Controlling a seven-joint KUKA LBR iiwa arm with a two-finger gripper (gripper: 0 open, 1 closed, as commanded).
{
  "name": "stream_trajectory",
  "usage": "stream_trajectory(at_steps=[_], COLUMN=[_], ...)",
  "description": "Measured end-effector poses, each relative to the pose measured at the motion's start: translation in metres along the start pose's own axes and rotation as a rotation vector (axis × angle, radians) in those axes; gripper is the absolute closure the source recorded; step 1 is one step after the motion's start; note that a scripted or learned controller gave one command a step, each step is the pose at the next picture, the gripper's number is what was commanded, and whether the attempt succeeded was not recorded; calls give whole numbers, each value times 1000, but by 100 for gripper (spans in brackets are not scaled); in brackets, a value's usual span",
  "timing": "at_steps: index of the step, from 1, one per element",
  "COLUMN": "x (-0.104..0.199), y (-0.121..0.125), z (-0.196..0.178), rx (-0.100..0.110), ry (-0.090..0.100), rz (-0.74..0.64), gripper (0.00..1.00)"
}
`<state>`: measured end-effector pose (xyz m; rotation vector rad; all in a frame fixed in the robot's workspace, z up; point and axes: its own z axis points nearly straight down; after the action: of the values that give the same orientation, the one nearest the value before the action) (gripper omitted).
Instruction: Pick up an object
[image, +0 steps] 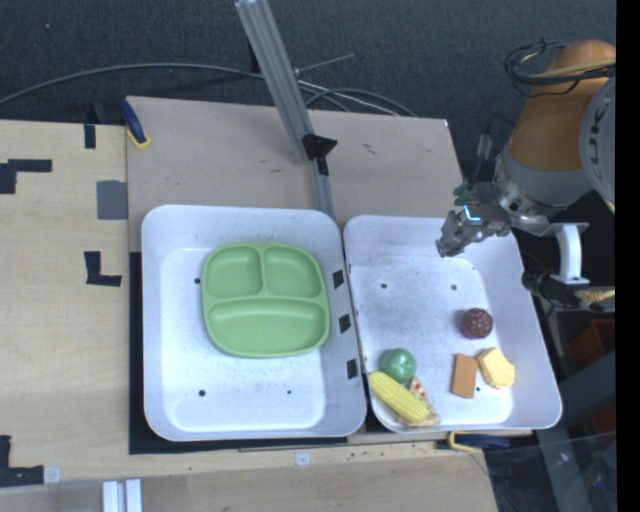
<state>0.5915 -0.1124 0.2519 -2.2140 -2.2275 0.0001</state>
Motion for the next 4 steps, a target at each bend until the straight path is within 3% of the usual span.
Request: stream_trajectory(at_steps=[2,4], x=[115,210], y=[17,20], z=[13,30], rx=[0,2], ry=[1,0], rz=[-2,0], gripper=[100,100])
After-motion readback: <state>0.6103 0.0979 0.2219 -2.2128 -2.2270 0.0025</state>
